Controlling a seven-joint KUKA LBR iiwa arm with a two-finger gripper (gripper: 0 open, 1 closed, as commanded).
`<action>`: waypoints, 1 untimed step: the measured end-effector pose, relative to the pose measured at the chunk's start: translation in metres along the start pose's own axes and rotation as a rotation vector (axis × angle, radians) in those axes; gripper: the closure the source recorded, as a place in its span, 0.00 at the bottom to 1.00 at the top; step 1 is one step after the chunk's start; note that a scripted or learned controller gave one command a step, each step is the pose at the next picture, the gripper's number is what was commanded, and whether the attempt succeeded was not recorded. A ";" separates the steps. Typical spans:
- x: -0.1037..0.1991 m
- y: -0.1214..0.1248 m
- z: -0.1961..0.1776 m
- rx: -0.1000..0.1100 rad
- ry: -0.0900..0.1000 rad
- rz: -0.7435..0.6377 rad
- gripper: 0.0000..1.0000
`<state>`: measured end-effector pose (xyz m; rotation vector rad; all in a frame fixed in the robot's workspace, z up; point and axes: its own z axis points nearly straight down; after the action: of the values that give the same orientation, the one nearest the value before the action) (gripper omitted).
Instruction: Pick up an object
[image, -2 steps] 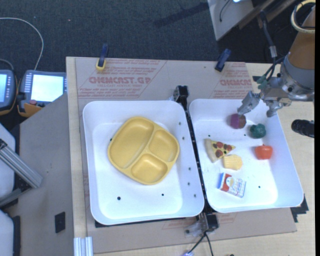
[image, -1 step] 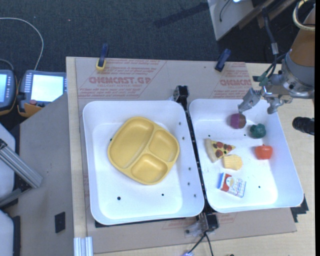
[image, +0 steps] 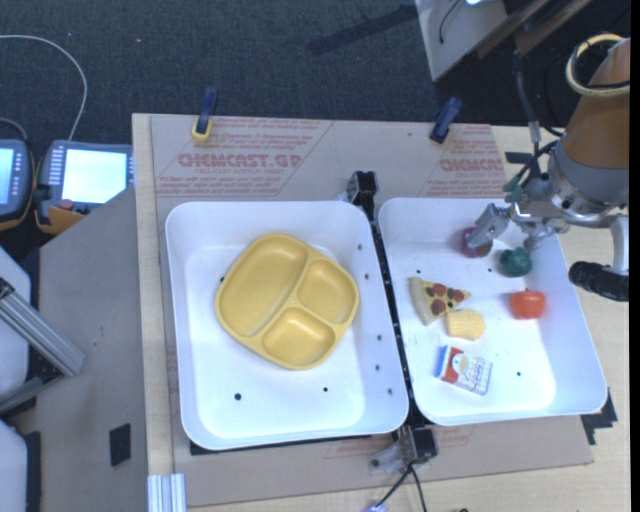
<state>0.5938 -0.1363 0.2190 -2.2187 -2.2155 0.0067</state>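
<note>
The right bin (image: 560, 390) holds several small items. A dark red piece (image: 473, 241) and a green round piece (image: 516, 263) lie near its far edge. A pizza slice (image: 437, 297), a yellow chunk (image: 465, 324), an orange-red piece (image: 527, 304) and a small red, white and blue carton (image: 464, 369) lie closer to the front. My gripper (image: 513, 232) hangs over the far right part of this bin, open. One finger is next to the dark red piece, and the green piece sits just below the gap. Nothing is held between the fingers.
The left bin (image: 200, 390) holds a yellow divided plate (image: 288, 300). A black clip (image: 362, 186) sits where the bins meet at the back. The arm's orange band (image: 603, 120) stands over the bench's right rear corner. Bare floor shows in the right bin's front right.
</note>
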 end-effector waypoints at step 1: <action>0.004 0.001 0.064 0.001 0.001 -0.001 0.00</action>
<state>0.5946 -0.1319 0.1553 -2.2169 -2.2157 0.0066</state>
